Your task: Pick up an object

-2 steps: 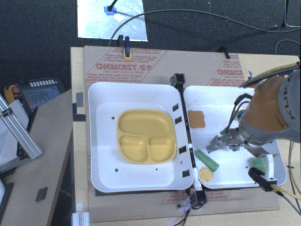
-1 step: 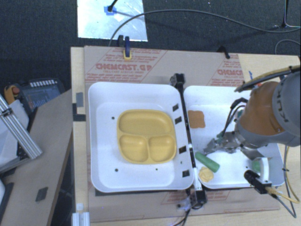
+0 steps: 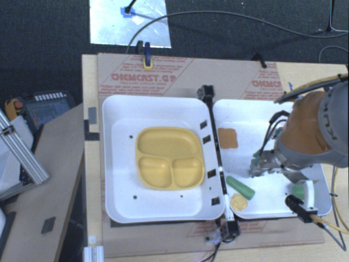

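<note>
The two shallow white bins (image 3: pixel 163 105) looked like smooth, faintly glossy plastic, and the yellow three-compartment tray (image 3: pixel 166 158) had a matt plastic finish. Beneath them lay a flat sheet of pale brown cardboard printed in red (image 3: pixel 180 72), dull and papery. A square metal plate (image 3: pixel 129 15) shone with a brushed gleam.

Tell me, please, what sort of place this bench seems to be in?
Probably a robotics lab test bench: a grey arm reaches over two white bins, one holding a yellow divided tray, with loose cables on dark carpet.
</note>
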Motion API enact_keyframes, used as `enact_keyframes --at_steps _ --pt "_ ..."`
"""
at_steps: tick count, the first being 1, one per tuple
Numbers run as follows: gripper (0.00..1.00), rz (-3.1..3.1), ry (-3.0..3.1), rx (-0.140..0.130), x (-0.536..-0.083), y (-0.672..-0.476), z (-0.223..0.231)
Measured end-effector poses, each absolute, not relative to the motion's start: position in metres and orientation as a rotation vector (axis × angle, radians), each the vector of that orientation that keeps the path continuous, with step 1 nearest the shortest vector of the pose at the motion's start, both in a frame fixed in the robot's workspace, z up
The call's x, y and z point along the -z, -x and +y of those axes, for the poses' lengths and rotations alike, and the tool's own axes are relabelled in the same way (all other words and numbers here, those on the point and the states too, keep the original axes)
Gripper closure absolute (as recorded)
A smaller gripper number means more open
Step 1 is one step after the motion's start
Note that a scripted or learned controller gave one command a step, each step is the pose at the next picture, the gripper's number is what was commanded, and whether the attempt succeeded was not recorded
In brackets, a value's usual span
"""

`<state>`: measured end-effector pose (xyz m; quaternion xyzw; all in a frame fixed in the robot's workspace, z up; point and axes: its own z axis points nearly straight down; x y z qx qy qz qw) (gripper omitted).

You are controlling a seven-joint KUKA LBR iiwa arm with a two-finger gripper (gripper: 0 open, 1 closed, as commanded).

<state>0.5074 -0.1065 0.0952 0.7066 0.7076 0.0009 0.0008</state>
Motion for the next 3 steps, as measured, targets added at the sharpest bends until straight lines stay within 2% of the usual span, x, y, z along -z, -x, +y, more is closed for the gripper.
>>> enact_keyframes --at_steps 1,3 --pt "1.0 2.223 -2.214 -0.004 -0.138 -0.511 -0.103" --pt "1.0 2.222 -2.212 -0.007 -0.256 -0.517 -0.102"
